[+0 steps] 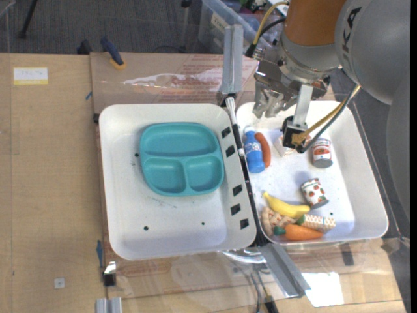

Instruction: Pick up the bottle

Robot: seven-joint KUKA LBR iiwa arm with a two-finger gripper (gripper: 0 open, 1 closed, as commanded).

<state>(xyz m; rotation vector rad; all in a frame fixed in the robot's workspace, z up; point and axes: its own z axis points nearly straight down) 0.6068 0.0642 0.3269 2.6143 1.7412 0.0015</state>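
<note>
1. The table (45, 175) is a light wooden surface carrying two shallow white bins side by side.
2. The left bin (124, 233) holds a teal divided plate (180, 158), which lies flat near its middle with three compartments facing up.
3. The right bin (365, 194) holds the small items and the arm's working end.
4. The bottle (253, 152), blue with a white cap end, lies on its side near the right bin's left wall, close to the divider between the bins.
5. A red sausage-shaped toy (263, 147) lies just beside the bottle on its right, roughly parallel to it and seemingly touching it.
6. The grey arm with its orange band (319, 8) reaches in from the upper right, and the gripper (287, 113) hangs over the upper part of the right bin, above and to the right of the bottle, apart from it.
7. Nothing is visible between the gripper's fingers; whether they stand apart or together I cannot tell from this angle.
8. A small can with a red label (322, 152) stands just right of the gripper.
9. Another small red-and-white can (313, 192) lies tilted lower in the bin.
10. A banana (285, 206), a carrot (301, 232) and a few other small toy foods are clustered by the bin's near edge.
</note>
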